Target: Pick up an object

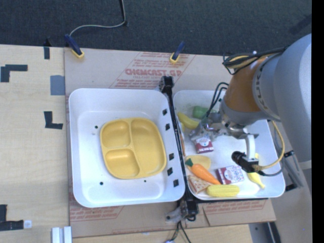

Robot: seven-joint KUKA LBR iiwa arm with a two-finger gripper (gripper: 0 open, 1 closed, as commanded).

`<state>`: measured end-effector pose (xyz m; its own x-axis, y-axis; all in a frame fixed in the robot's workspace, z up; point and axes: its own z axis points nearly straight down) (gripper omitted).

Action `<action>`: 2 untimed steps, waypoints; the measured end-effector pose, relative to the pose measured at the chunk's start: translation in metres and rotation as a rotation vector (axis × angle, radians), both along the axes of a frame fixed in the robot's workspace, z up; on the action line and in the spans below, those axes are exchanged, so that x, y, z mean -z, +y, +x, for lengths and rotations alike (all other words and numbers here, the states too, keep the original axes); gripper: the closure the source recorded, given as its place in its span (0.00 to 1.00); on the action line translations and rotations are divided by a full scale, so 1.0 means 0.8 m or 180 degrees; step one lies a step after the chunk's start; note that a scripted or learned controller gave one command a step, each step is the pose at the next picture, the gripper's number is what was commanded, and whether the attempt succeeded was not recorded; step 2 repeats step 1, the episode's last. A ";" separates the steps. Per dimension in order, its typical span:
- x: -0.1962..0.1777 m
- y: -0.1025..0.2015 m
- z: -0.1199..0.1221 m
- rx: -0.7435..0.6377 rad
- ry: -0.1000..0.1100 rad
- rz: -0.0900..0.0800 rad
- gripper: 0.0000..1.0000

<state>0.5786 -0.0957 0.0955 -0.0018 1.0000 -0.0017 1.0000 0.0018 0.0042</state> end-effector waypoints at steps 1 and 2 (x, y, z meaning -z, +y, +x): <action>-0.111 0.070 -0.094 -0.0003 0.0019 0.0010 1.00; -0.111 0.070 -0.094 -0.0003 0.0019 0.0010 1.00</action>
